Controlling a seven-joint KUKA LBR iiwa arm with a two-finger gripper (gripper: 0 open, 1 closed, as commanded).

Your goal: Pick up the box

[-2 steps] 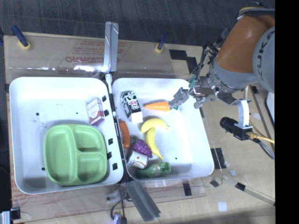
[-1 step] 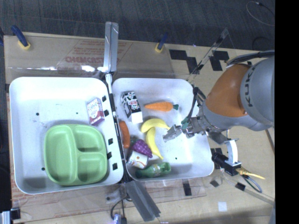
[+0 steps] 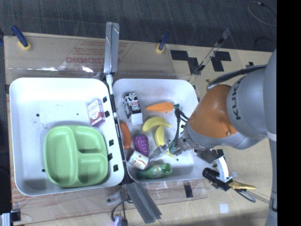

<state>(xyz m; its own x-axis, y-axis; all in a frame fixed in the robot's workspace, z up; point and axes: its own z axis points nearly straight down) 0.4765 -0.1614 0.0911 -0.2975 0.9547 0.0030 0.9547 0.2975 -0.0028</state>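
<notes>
We have one fixed camera above the counter (image 3: 141, 48), looking down at a slant. Both white bins (image 3: 19, 126) sit mid-frame at moderate range. The arm (image 3: 235, 112) enters from frame right.

Green tray (image 3: 75, 155) matt plastic; white bins (image 3: 28, 93) smooth plastic; box (image 3: 96, 112) printed card; bench (image 3: 141, 48) plywood.

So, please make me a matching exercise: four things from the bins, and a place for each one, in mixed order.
Things:
1. tray
2. box
3. carrot
4. bottle

Places:
a. right bin, near its front edge
b. left bin, lower part
c. left bin, above the tray
d. right bin, above the bananas

Pairs: 1-b, 2-c, 3-d, 4-a
</notes>
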